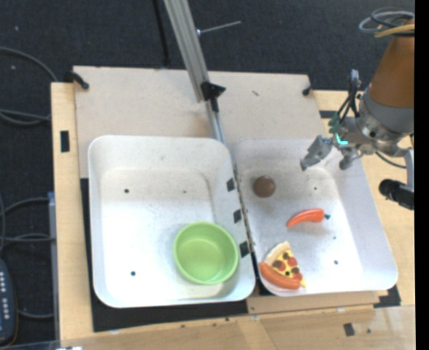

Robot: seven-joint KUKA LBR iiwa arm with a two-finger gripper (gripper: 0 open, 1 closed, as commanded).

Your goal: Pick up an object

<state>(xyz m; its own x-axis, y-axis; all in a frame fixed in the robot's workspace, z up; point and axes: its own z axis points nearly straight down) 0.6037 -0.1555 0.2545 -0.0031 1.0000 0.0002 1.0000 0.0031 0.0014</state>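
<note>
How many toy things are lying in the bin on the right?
3: a brown ball toward the bin's left side, an orange chili pepper near its middle, and a pizza slice at the front left corner.

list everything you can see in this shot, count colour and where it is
left bin: 1, white, left half of the bench
right bin: 1, white, right half of the bench, beside the left bin
bowl: 1, light green, near right corner of the left bin
ball: 1, brown, upper left part of the right bin
chilli pepper: 1, orange-red, middle of the right bin
pizza slice: 1, yellow with red crust and spots, near left corner of the right bin
metal rail: 1, silver, slanting from the top edge down to between the bins
gripper: 1, grey, above the far right part of the right bin, holding nothing, fingers spread
</note>
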